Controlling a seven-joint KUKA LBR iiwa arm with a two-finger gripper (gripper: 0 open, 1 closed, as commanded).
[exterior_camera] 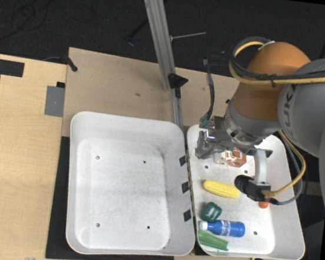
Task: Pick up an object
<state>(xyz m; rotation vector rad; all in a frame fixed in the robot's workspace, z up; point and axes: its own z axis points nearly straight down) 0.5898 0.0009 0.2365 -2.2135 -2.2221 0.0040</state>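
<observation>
The hand (pixel 208 139) hangs low at the far end of the right bin (pixel 281 246); whether it is apart or together I cannot tell. The yellow corn cob (pixel 222 189) lies nearer the camera than the hand, the blue bottle (pixel 224 227) beyond that.

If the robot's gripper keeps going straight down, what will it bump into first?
Probably the red and white object lying right under the gripper, near the back of the right bin. From this slanted view the depth is hard to judge, so it could instead reach the bin floor beside it.
</observation>
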